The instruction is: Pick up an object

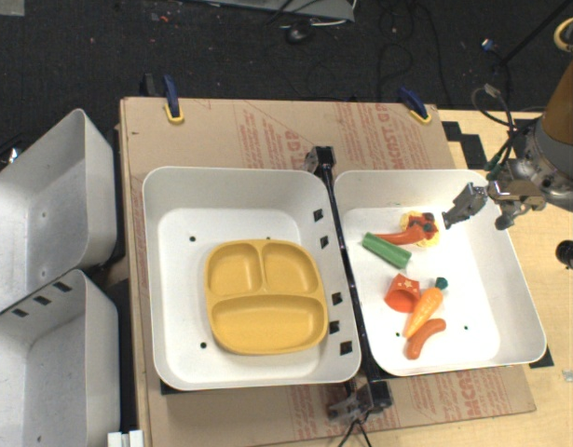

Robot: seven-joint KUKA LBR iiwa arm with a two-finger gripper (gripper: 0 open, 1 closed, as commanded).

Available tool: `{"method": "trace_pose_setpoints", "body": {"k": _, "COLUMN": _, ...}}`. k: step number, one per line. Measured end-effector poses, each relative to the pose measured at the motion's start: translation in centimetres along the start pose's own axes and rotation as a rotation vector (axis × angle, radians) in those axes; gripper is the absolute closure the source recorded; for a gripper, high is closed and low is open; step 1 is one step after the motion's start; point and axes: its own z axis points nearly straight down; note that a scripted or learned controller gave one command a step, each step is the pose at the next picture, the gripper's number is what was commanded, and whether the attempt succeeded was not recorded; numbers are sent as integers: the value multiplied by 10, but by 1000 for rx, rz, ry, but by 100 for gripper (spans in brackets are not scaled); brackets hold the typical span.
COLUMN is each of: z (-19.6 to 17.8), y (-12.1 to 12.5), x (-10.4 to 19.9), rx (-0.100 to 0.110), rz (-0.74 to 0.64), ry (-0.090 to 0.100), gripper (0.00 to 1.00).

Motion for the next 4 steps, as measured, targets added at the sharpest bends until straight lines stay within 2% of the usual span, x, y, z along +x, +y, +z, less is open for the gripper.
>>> {"method": "trace_pose_setpoints", "body": {"k": 1, "z": -7, "y": 2, "x": 1, "rx": -13, "rz": -3, "ry": -2, "gripper": 0}}
{"method": "trace_pose_setpoints", "body": {"k": 3, "z": 97, "y": 1, "x": 4, "rx": -12, "rz": -2, "ry": -2, "gripper": 0}}
{"method": "trace_pose_setpoints", "body": {"k": 4, "z": 145, "y": -4, "x": -3, "rx": -11, "rz": -1, "ry": -1, "gripper": 0}}
